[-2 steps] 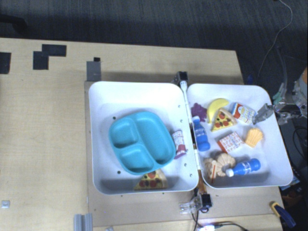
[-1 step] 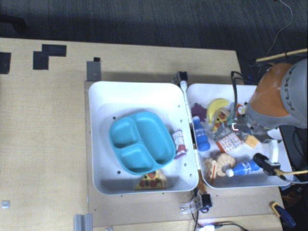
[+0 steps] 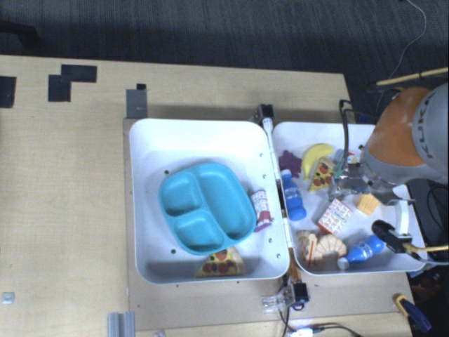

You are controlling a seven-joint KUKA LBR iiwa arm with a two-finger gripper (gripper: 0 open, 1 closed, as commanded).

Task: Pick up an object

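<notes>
My gripper [image 3: 342, 182] is low in the right bin [image 3: 393, 267], reaching in from the right under the orange-banded wrist. It hovers just above a red and white box [image 3: 334, 217] and next to a toy pizza slice [image 3: 321, 175]. A yellow banana [image 3: 315, 154] lies behind it, and a yellow cheese-like block [image 3: 367, 203] sits to its right. I see nothing held in the gripper.
The right bin also holds a purple piece [image 3: 288, 162], a blue bottle [image 3: 292, 200], a bread-like toy [image 3: 321, 247] and another blue bottle [image 3: 363, 250]. The left bin [image 3: 144, 188] carries a blue divided plate [image 3: 206, 206], a small red-labelled tube [image 3: 261, 209] and a pizza slice [image 3: 219, 262].
</notes>
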